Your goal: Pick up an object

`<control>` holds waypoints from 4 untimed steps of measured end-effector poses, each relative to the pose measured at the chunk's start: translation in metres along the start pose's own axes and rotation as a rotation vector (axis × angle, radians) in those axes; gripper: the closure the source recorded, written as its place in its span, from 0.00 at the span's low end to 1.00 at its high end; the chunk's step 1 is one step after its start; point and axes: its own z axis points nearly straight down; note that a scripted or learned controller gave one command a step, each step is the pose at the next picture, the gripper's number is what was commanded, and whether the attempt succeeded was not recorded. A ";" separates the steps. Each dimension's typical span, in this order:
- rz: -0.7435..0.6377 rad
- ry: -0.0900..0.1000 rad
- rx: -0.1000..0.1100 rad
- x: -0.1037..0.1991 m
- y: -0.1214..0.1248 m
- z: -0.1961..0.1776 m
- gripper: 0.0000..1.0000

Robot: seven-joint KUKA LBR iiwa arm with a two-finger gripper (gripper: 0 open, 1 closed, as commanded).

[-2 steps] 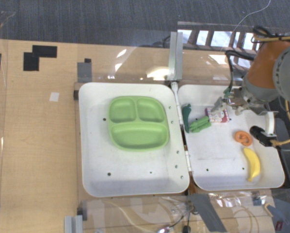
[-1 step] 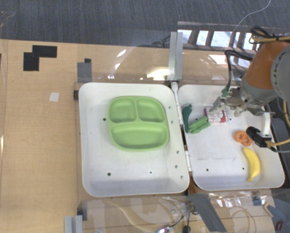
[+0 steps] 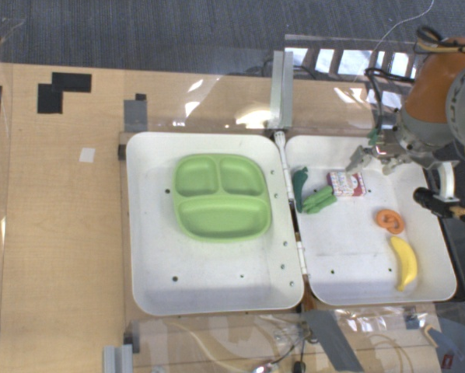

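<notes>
Setting: a robotics laboratory test cell. Indicators: a light wooden bench [image 3: 54, 231] carries two shallow white bins [image 3: 139, 286] mounted side by side, separated by a metal divider rail [image 3: 289, 200]. Black square markers [image 3: 61, 90] are fixed near the bench's far left corner. Transparent panels [image 3: 209, 99] on metal brackets [image 3: 282, 84] stand along the bins' far edges. Grey carpet [image 3: 178, 14] lies beyond the far edge of the bench. Loose cables [image 3: 407, 14] run at the far right, and an industrial arm [image 3: 442, 99] with an orange band reaches in from the right
</notes>
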 end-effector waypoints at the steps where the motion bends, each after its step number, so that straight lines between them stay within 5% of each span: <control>1: 0.114 0.001 0.001 0.035 0.022 -0.021 0.00; 2: 0.393 0.001 0.004 -0.017 -0.072 0.018 0.00; 3: 0.362 -0.010 -0.021 -0.005 -0.078 0.028 0.00; 4: 0.296 -0.003 -0.012 -0.008 -0.087 0.033 0.00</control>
